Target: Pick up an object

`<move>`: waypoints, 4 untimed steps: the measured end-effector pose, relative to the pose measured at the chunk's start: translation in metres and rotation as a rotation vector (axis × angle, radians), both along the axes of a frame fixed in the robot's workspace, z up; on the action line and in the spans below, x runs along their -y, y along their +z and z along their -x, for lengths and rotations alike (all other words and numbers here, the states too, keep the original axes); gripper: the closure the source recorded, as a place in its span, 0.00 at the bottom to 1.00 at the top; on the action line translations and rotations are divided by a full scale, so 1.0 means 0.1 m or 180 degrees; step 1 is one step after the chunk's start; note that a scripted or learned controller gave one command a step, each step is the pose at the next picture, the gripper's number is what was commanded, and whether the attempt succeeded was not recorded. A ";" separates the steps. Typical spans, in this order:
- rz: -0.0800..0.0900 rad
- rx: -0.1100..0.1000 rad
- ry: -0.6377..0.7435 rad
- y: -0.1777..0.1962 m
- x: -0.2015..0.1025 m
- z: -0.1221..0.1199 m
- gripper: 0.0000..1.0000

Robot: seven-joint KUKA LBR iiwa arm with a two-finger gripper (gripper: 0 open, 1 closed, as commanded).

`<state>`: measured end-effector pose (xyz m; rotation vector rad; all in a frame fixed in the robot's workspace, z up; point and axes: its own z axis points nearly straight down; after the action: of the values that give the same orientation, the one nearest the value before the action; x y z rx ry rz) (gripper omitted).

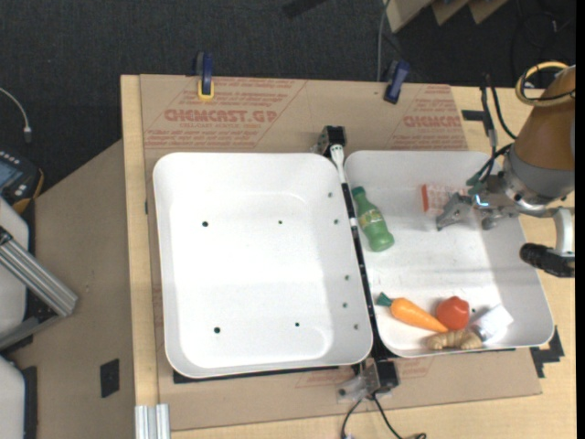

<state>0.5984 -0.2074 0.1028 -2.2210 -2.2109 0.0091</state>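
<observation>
On the table, the claw [454,212] hangs over the right bin [539,291] beside a small orange-and-white packet [435,196], with a green bottle [371,219] at frame centre and a carrot [413,314], tomato [452,312] and ginger root [454,340] at lower right.

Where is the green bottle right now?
The green bottle lies in the right bin, against its left wall near the back, left of the gripper.
</observation>
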 end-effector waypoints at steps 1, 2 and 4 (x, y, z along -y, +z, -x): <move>-0.0002 0.0016 0.0013 -0.20 -0.13 0.06 0.00; -0.0024 0.0029 0.0015 -0.17 0.14 0.39 0.00; -0.0022 0.0028 0.0017 -0.18 0.14 0.60 0.00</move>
<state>0.5379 -0.2212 0.0853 -2.2160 -2.2177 -0.0082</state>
